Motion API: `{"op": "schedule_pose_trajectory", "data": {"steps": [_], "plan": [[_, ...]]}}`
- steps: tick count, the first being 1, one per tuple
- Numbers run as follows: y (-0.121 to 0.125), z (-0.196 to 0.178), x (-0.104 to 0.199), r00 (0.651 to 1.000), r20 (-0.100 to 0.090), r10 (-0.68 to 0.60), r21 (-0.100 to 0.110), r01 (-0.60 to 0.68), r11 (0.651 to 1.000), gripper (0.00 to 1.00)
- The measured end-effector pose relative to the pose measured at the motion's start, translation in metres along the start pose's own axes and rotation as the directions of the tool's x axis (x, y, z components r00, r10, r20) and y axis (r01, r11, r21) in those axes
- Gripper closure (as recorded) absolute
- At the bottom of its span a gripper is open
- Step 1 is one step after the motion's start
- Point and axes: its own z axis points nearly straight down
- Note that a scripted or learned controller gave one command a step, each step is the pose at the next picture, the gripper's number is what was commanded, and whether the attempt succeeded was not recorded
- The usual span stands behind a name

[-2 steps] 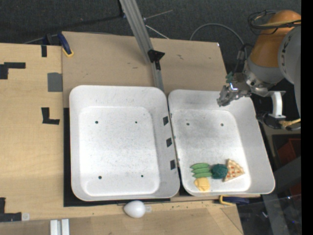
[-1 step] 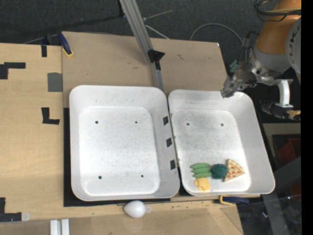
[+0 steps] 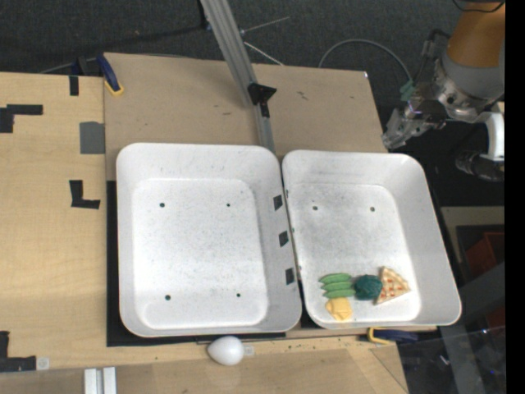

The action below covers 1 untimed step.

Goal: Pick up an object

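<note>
Four small toy foods lie clustered in the right bin's (image 3: 426, 220) near corner — all flat on the floor; a green pea pod (image 3: 335, 282) sits leftmost, a yellow piece (image 3: 339, 308) just below it, touching; a dark green broccoli-like lump (image 3: 367, 286) lies beside the pod; a pizza slice (image 3: 393, 286) — orange, speckled — rests at the right.

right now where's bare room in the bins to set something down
The left bin floor is bare throughout. The right bin is bare across its far half and middle; its near edge is crowded by the green toy, yellow toy and pizza slice.
</note>
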Motion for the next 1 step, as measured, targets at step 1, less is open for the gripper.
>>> {"op": "schedule_pose_trajectory", "data": {"steps": [1], "plan": [[-0.0096,0.0148,0.0576,1.0,-0.003,-0.004,0.008,0.004,1.0,1.0]]}}
